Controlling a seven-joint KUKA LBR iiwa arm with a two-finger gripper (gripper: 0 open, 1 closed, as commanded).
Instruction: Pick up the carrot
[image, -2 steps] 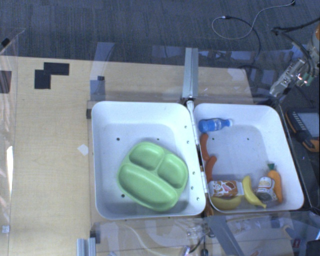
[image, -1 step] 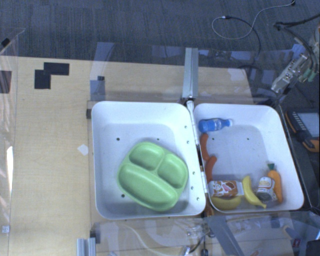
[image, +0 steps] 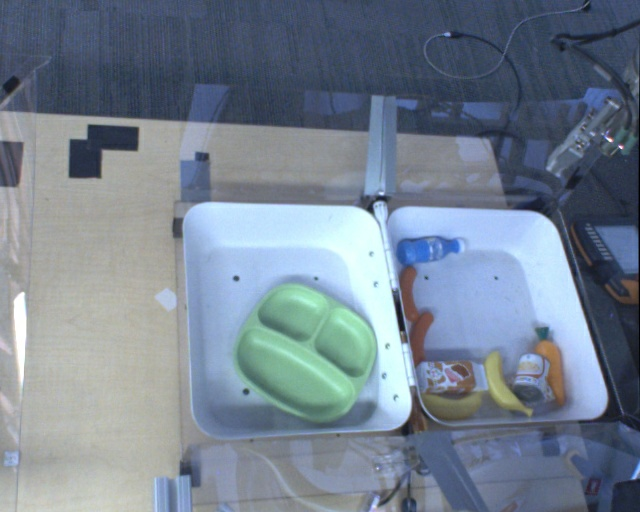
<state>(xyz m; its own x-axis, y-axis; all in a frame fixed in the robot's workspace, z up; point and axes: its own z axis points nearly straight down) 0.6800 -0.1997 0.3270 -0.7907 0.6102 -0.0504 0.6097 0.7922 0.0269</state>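
You see the carrot (image: 549, 368) wedged against the right bin (image: 575, 275) wall beside a can (image: 529, 377); the gripper (image: 590, 135), state unclear, may snag either.

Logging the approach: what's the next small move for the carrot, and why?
Probably bring the gripper from the top right corner down over the carrot. The carrot lies untouched in the right bin's lower right corner, close to the bin wall and right beside a small can and a banana, so come straight down.
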